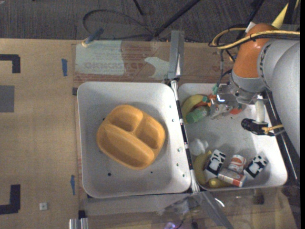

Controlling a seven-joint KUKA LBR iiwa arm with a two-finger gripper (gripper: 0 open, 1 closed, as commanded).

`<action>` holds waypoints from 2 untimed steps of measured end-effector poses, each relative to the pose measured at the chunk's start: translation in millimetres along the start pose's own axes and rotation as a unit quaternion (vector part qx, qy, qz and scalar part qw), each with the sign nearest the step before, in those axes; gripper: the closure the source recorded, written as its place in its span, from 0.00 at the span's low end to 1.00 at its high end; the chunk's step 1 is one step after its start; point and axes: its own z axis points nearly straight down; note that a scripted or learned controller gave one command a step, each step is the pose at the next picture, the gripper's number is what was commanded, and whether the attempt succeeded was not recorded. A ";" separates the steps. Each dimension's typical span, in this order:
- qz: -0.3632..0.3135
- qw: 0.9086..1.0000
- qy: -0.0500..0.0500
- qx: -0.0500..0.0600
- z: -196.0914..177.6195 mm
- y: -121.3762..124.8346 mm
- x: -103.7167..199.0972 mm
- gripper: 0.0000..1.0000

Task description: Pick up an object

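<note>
My gripper (pixel 220 108) hangs low over the far part of the right bin (pixel 276 168). Just to its left lie a green object (pixel 196 115) and a yellow rounded object (pixel 191 101), close to the gripper's tip. A small orange-red piece (pixel 234 110) shows at the gripper's right side. I cannot tell whether anything is between the gripper's tips. Toward the near edge of the same bin lie two black-and-white objects (pixel 215 161) (pixel 256 165), a red-and-white tube (pixel 233 175), a white lump (pixel 199 146) and a yellow piece (pixel 200 168).
The left bin (pixel 90 99) holds a large yellow-orange divided plate (pixel 131 136). A metal divider (pixel 180 128) runs between the bins. The arm (pixel 267 56) comes in from the right above the right bin's far corner.
</note>
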 end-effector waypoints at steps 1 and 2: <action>-0.047 0.998 -0.004 -0.043 -104.1 -13.0 39.5 1.00; -0.090 0.995 -0.007 -0.045 -140.3 -22.5 -32.2 1.00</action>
